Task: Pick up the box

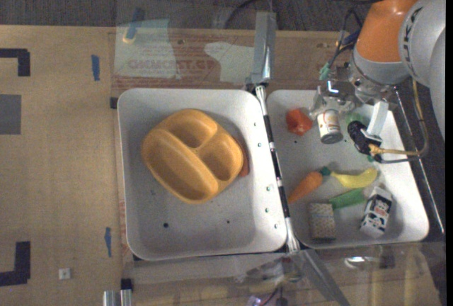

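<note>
A small white box (376, 213) with dark print stands in the near right corner of the right bin (414, 223). A flat tan speckled block (322, 219) lies to its left near the front wall. My gripper (350, 110) hangs over the far part of the right bin, well behind the box and apart from it. Right beside the gripper is a small white can (329, 125) with a red label. I see nothing of the box in the gripper.
Also in the right bin are a red piece (299, 120), a carrot (306, 186), a yellow banana (356, 177) and a green piece (347, 199). The left bin (141, 227) holds a yellow divided plate (192, 154). Cables (396, 150) trail by the gripper.
</note>
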Robot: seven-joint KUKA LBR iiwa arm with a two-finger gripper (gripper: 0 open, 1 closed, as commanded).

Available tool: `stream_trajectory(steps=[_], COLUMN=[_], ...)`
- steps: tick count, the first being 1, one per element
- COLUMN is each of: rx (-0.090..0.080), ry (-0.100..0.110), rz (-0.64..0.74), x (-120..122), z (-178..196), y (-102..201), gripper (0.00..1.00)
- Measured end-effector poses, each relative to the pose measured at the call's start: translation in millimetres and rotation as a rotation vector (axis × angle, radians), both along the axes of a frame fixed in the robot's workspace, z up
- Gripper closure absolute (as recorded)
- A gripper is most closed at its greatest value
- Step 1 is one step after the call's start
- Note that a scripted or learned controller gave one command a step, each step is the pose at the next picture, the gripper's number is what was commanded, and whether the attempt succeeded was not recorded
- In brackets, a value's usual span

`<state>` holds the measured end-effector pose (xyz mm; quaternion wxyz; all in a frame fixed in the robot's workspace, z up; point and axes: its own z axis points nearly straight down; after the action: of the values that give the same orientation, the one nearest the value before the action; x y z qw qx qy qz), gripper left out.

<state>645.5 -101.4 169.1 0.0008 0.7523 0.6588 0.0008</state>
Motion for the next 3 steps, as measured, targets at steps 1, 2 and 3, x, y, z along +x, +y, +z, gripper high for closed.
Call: stream_trajectory(steps=[1,2,3], rx=[-0.001,-0.001,-0.001], ry=[0.0,0.0,-0.001], rz=[0.019,-0.116,0.069], x=[13,22,-5], z=[64,61,177], y=[28,83,31], gripper=[1.0,1.0,1.0])
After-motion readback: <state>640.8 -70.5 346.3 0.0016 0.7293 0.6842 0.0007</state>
